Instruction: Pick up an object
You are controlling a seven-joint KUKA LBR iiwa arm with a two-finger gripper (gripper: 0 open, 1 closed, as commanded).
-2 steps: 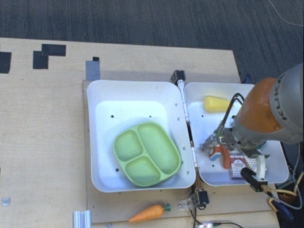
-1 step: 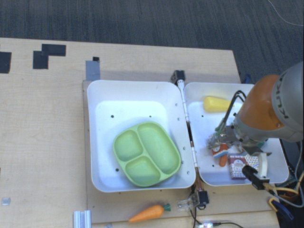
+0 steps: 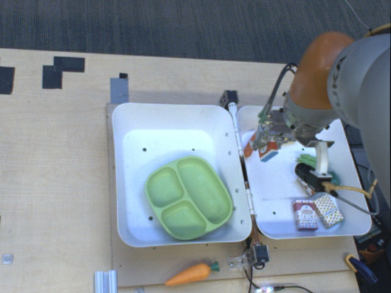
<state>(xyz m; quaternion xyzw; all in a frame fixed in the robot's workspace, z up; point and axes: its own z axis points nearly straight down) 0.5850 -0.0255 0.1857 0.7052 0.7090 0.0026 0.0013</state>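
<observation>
We see the gripper (image 3: 269, 140) low over a red-orange object (image 3: 264, 153) at the right bin's (image 3: 354, 224) upper left; we cannot tell the jaws' state, so nothing looks lifted yet.

A small red-and-blue object (image 3: 266, 153), possibly a packet, lies at the right bin's (image 3: 275, 224) upper-left area, partly hidden.
</observation>
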